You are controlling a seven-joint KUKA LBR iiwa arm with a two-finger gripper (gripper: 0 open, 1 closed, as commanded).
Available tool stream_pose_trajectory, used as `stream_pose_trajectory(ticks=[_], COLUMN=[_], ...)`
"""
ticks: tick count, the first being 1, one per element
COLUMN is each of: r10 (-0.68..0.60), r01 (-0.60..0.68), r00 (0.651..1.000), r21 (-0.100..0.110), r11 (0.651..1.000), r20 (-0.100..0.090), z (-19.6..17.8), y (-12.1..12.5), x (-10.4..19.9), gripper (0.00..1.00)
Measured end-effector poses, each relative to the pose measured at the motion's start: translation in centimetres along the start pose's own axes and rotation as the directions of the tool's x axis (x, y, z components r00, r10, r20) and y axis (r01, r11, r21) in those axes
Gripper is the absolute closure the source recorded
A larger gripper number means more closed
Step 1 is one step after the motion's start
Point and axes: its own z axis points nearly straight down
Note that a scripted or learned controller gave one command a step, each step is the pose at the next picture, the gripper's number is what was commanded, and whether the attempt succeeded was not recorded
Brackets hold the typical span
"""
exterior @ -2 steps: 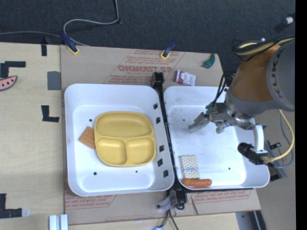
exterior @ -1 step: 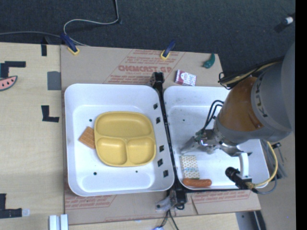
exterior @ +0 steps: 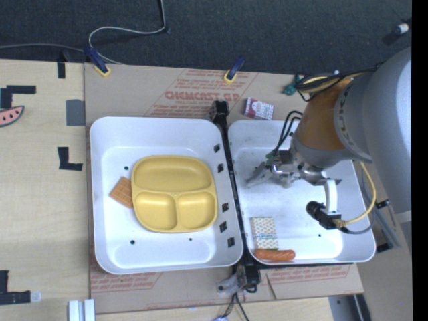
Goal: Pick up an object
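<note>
Near edge: you have a hot-dog-like piece (exterior: pixel 275 254) lying along the front wall of the right bin (exterior: pixel 348 249), with a small patterned packet (exterior: pixel 265 231) just behind it.
Left bin (exterior: pixel 107 179): a yellow divided plate (exterior: pixel 175 192) sits in the middle, a tan cracker-like piece (exterior: pixel 122 192) tucked against its left side.
Arm (exterior: pixel 348 122): it reaches in over the right bin, orange band above the wrist.
Pincer (exterior: pixel 261 174): low over the bin's bare floor near the centre divider, fingers spread apart, nothing between them.
Step in hand: approach, by my reading (no object gripped yet).
Nearest candidates: the packet and the hot-dog piece, both nearer the front than the fingertips and apart from them.
Next move: you probably need to shift the pincer toward the front wall, centre it over one of them, descend and close.
Worktop (exterior: pixel 40 199): a small red-and-white box (exterior: pixel 257 108) lies outside, behind the right bin.
</note>
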Motion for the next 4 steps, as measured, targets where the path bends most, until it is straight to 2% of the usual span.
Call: stream_pose_trajectory(ticks=[1,3,4], r10=[0.001,-0.001,-0.001], r01=[-0.001,0.001,0.001], r00=[1.0,1.0,1.0], r21=[0.001,0.004,0.004], r11=[1.0,1.0,1.0], r20=[0.0,-0.003,-0.003], z=[-0.9,-2.7,-2.7], y=[0.0,-0.1,-0.1], x=[0.0,0.1,0.1], gripper=[1.0,1.0,0.0])
